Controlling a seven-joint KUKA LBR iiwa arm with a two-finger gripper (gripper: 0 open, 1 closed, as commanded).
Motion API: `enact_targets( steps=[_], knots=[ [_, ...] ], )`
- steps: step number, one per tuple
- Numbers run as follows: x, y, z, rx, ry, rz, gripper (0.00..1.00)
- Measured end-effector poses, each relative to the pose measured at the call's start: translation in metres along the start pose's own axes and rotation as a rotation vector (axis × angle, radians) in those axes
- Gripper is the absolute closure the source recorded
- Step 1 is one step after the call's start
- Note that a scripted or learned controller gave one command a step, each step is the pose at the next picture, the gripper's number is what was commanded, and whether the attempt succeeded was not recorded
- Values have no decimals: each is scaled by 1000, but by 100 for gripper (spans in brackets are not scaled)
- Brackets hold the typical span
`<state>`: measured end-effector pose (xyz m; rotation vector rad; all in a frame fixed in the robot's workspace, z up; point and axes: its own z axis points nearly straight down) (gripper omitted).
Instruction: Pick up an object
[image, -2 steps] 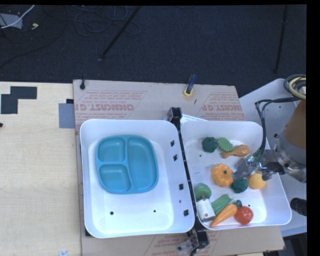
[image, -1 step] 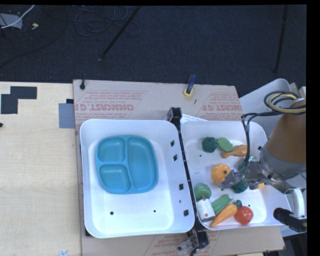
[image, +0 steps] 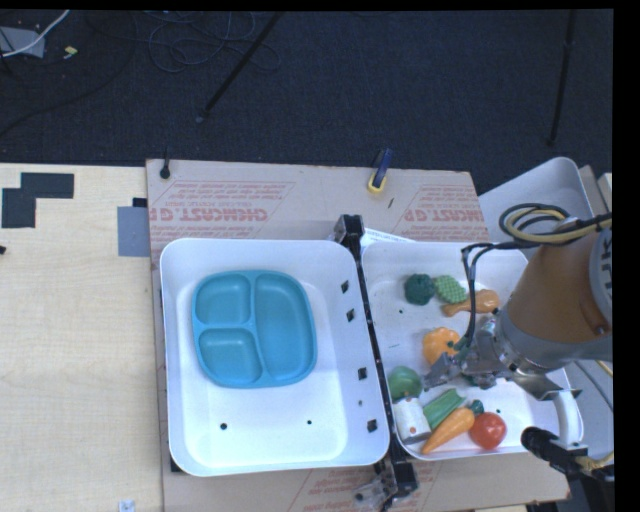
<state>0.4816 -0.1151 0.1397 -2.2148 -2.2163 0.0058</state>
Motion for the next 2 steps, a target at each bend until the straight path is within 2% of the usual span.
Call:
enact_targets(
  steps=[1, 2],
  knots=[
    [-2, 1, 25, -8, -3, 3, 0],
    [-3, 0, 18, -3, -1, 12, 100]
  ],
)
